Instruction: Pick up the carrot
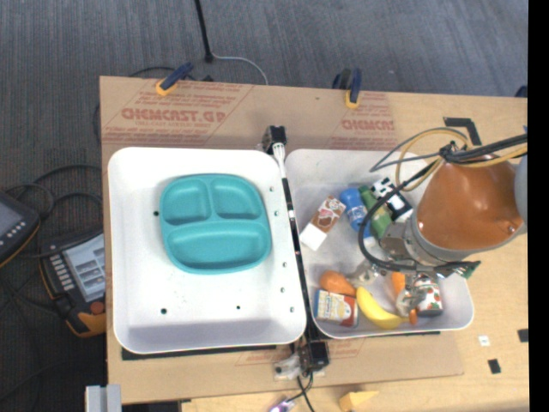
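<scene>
Side by side on the tabletop [429,114]: two white bins, shallow-walled, probably to keep loose things from rolling off. In the left bin [137,307], towards the left of the frame, a teal divided plate [214,223] lying flat, well apart from everything else.

In the right bin [459,312], a jumble crowded together: a small brown-and-white carton [328,214] tipped over beside a blue can [352,202], a white block [313,238] just below them, and along the bottom wall a red-and-white carton [336,307] touching a banana [378,308]. Seemingly dropped in with no order, so leaning on one another rather than standing.

Arm [467,204] reaching in from the right of the frame, its orange band hanging over the bin's right half and hiding what sits beneath. Claw [412,295] down low in the lower right corner of the bin, just right of the banana, with a red-speckled white thing [428,299] right against it. Whether the claw is spread or pressed together: cannot tell, being overhung by the wrist and cables.

Carrot [337,281], judged to be the orange wedge at the lower left of the right bin, resting just above the red-and-white carton and partly tucked behind it. Lying to the left of the claw, apart from it, with the banana between. Not gripped. Thin orange slivers close by the claw too small to name.
</scene>
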Action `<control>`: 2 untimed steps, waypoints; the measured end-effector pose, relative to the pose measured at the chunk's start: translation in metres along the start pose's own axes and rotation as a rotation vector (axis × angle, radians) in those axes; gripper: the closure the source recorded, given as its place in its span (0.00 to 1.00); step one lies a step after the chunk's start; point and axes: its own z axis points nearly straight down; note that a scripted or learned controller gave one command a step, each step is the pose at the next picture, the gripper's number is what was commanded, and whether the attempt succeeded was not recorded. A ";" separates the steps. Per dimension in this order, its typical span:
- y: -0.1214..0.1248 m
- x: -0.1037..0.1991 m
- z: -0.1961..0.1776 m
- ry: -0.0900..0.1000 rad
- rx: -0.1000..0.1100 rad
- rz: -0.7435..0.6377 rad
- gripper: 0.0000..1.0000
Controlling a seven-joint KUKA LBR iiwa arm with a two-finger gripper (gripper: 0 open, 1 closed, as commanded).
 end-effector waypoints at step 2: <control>0.022 -0.020 -0.037 -0.012 0.016 -0.568 0.00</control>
